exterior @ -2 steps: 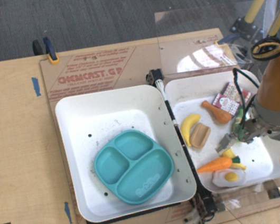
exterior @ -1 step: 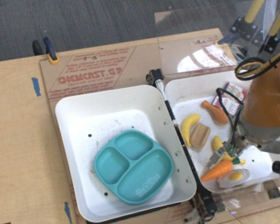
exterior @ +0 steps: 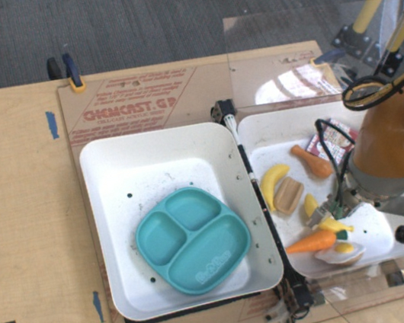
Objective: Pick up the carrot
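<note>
Carrot [exterior: 310, 243] lies flat near the front wall of the right bin [exterior: 373, 252], not lifted yet. Tool [exterior: 332, 207] hangs just above its leafy end, right beside it; can't tell its state. Grab and lift look undone.

Carrot [exterior: 310, 242]: smooth matt orange plastic | divided plate [exterior: 192, 238]: teal plastic, soft sheen | left bin [exterior: 118, 210]: glossy white plastic, scuffed | bench [exterior: 32, 249]: matt bare wood, cardboard sheet [exterior: 137, 102] on it
</note>
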Available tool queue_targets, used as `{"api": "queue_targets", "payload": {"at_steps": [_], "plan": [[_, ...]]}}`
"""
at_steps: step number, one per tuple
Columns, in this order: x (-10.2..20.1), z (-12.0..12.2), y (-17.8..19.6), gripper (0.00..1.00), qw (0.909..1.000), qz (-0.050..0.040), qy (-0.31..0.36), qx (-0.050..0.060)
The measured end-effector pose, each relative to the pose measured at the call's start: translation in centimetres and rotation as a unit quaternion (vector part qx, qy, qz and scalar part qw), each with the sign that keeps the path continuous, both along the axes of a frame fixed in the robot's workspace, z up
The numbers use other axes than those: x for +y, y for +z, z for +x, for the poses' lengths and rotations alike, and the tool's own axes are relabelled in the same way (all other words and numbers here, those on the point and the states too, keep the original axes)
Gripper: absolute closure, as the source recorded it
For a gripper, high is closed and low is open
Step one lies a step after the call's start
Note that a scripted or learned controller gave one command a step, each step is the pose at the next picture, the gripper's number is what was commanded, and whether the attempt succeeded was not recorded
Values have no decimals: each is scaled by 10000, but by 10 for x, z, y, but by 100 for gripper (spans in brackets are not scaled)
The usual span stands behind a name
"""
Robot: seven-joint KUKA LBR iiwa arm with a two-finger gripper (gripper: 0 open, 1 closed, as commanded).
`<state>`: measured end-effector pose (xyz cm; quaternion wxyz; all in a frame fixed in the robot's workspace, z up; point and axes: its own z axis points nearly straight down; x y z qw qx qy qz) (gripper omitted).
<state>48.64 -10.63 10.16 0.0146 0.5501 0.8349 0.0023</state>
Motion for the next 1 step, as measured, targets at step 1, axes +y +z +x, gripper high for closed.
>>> {"api": "queue_targets", "payload": {"at_steps": [1], "plan": [[5, 16, -10, 100, 9996, 42, -260, 81]]}}
